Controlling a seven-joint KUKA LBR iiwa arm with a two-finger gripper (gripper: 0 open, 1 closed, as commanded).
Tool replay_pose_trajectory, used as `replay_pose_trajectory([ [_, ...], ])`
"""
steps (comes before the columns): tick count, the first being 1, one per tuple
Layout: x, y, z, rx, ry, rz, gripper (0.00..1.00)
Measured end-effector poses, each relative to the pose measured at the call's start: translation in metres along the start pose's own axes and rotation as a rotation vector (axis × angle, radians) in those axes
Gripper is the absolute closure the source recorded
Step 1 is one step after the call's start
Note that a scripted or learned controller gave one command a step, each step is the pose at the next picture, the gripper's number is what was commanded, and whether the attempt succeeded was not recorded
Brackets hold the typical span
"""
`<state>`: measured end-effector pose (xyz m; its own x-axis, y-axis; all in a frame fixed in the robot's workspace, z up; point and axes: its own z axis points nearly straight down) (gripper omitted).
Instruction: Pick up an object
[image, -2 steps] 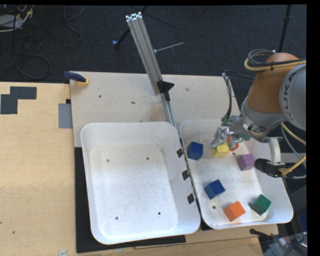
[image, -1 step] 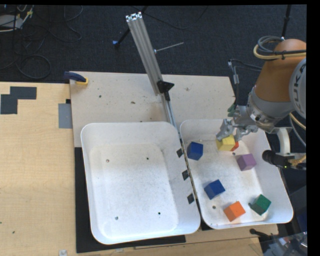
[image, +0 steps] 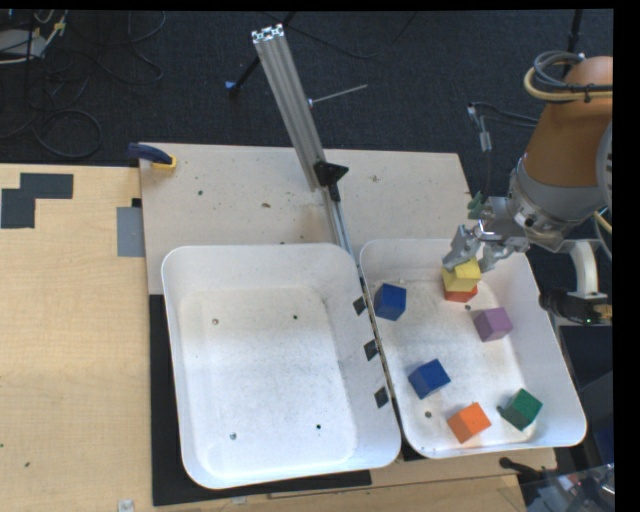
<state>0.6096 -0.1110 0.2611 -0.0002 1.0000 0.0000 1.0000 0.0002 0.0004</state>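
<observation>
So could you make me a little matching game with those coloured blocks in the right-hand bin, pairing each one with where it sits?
Things:
1. small green cube
2. small orange cube
3. small purple cube
4. small yellow block

Places:
A. right under the arm's tool, at the bin's far end
B. near corner of the right white bin, farthest right
C. middle of the bin, toward its right wall
D. near edge, just left of the green one

Pairs: 1-B, 2-D, 3-C, 4-A

L bin (image: 190, 290) clear; R bin (image: 560, 400) cluttered
</observation>
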Motion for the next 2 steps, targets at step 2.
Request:
replay_pose_trajectory([
  [2,0.083,-0.056,0.015,0.007,0.002,-0.003,1.0],
])
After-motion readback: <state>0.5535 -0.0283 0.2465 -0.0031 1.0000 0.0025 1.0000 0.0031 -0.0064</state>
